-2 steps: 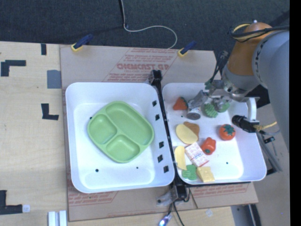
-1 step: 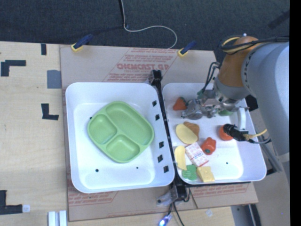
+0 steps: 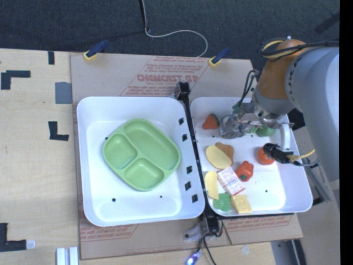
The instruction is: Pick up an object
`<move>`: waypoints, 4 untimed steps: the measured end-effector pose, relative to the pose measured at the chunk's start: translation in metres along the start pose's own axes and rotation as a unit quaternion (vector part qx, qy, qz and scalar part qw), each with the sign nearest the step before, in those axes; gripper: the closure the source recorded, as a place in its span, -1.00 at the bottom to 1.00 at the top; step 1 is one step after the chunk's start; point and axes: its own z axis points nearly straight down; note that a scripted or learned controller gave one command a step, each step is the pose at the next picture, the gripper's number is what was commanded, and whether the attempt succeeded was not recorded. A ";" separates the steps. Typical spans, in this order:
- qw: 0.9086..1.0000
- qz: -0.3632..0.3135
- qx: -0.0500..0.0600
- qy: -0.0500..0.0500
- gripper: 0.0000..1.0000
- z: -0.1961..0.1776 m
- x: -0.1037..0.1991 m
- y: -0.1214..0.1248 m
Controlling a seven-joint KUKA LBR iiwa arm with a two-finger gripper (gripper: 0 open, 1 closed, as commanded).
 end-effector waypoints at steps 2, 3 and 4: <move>1.000 0.002 -0.004 -0.001 1.00 -0.104 0.005 0.000; 1.000 0.001 -0.002 0.000 1.00 -0.128 0.005 0.000; 1.000 0.000 -0.002 0.000 1.00 -0.136 0.057 0.022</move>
